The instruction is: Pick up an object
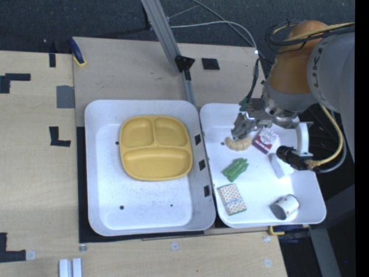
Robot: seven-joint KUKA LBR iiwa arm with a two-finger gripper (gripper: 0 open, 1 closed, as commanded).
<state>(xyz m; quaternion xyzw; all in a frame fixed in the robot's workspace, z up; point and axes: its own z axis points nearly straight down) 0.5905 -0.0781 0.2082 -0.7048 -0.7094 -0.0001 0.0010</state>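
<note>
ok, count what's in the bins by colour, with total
Yellow: 1, divided tray
Tan: 1, curved piece
Green: 1, toy
Red and white: 1, packet
Patterned: 1, box
Grey and white: 1, cup
Total: 6

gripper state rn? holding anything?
Gripper: low over the right bin, right at the tan croissant-shaped item. Open or shut cannot be told, and no object is visibly between the fingers.

tool [241, 130] hangs over a tan pastry [238, 144] (right bin [305, 201]); yellow tray [155, 147] sits left.
</note>
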